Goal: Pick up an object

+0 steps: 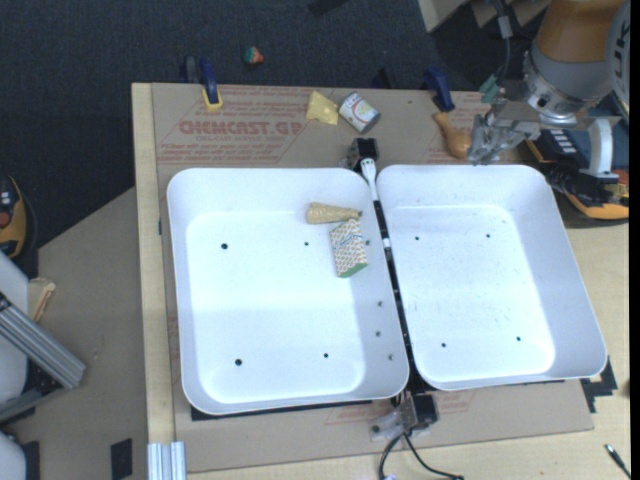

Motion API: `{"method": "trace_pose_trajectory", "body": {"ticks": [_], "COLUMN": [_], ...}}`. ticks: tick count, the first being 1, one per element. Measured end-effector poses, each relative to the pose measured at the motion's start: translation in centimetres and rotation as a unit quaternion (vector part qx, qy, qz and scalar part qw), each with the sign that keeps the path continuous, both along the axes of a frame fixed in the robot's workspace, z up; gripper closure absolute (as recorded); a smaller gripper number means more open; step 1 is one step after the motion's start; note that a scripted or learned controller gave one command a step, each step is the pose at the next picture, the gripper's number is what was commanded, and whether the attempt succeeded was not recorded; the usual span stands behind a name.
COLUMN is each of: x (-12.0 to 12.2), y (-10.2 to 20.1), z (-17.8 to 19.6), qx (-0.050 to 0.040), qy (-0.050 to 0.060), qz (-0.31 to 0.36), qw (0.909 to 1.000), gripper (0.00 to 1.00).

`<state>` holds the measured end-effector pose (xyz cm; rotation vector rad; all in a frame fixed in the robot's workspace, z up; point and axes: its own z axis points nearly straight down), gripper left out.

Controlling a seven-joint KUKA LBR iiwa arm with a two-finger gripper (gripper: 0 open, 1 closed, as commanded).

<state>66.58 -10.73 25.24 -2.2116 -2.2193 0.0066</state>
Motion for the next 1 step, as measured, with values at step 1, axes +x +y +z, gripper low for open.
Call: {"method": "trace_pose_trajectory", "body": {"ticks": [1], "x": [-3.33], "y": [-2.98], "z": [7.99], "qx": [-0.0035], "qy": [-0.01], "qz": [-0.003], "qw": [0.9999], "gripper": [1.0]}}
